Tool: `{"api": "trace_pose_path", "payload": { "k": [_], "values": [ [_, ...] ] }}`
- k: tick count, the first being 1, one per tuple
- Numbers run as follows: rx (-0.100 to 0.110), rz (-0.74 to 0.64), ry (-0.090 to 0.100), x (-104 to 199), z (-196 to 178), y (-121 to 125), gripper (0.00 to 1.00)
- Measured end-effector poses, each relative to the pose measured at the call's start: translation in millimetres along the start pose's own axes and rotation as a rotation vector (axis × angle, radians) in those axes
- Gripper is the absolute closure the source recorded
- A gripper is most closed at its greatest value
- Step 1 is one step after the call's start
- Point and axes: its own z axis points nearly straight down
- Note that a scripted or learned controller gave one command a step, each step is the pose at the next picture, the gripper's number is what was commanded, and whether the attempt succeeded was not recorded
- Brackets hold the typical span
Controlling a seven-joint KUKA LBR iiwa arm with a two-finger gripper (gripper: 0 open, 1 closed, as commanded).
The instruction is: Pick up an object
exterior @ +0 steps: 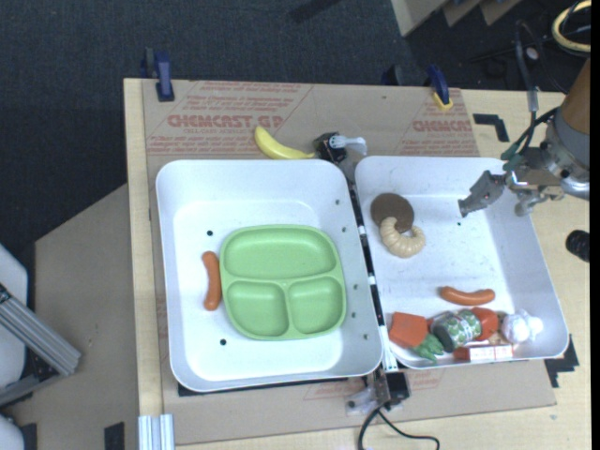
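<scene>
My gripper (pixel 493 204) hangs at the upper right of the right bin (pixel 525 251), open, with nothing between its fingers. To its left lie a brown round piece (pixel 391 208) and a curled tan pastry (pixel 403 242), touching each other. An orange sausage (pixel 467 295) lies lower in that bin. Along the bin's front edge sits a cluster: a red-orange block (pixel 407 329), a green leafy packet (pixel 457 328) and a white lumpy item (pixel 519 327).
The left bin (pixel 187 204) holds a green divided plate (pixel 281 281) and a second orange sausage (pixel 212 280) at the plate's left. A yellow banana (pixel 278 146) and a small black-and-white object (pixel 337 145) lie on the bench behind the bins.
</scene>
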Motion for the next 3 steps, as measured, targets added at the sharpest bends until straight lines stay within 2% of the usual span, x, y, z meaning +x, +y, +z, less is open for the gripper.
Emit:
{"api": "trace_pose_path", "payload": {
  "k": [1,2,3],
  "values": [
    [0.008,-0.005,0.003,39.3,111.1,49.6,0.00],
    [-0.003,-0.001,0.006,48.6,176.0,61.2,0.00],
    [-0.010,-0.006,0.001,99.9,71.1,40.7,0.00]
  ]
}}
